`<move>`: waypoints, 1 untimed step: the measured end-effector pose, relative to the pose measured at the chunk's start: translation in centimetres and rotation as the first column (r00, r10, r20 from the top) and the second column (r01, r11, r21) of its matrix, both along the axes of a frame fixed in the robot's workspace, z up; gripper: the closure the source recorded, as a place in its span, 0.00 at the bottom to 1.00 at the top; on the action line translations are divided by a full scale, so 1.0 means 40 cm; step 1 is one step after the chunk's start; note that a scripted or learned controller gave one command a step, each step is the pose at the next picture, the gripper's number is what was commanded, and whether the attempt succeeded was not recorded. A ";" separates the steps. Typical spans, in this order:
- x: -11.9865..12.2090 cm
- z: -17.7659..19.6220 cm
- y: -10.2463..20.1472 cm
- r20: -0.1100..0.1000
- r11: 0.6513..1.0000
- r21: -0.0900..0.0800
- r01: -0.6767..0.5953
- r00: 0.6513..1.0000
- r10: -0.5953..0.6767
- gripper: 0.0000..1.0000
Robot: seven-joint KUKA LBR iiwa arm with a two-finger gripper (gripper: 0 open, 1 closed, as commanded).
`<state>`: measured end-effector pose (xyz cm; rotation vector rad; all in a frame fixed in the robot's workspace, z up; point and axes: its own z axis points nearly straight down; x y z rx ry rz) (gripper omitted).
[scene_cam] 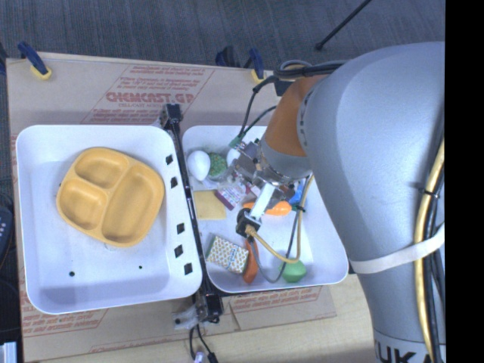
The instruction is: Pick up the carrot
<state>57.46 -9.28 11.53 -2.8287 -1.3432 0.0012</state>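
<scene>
Orange carrot (250, 266) lies pointing toward the right bin's (324, 237) near rim, just camera-side of the arm's hand (246, 176), whose open-or-closed state cannot be told.

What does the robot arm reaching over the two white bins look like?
The arm is a thick, rounded, smooth grey casing. An orange band circles it above the wrist, thin black cables loop beside that band, a white strap wraps the lower casing, and partial black lettering shows near the base.
</scene>
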 end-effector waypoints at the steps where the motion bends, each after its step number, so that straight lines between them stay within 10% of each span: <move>1: -0.001 -0.049 -0.092 0.007 0.990 -0.003 0.138 0.990 -0.138 0.00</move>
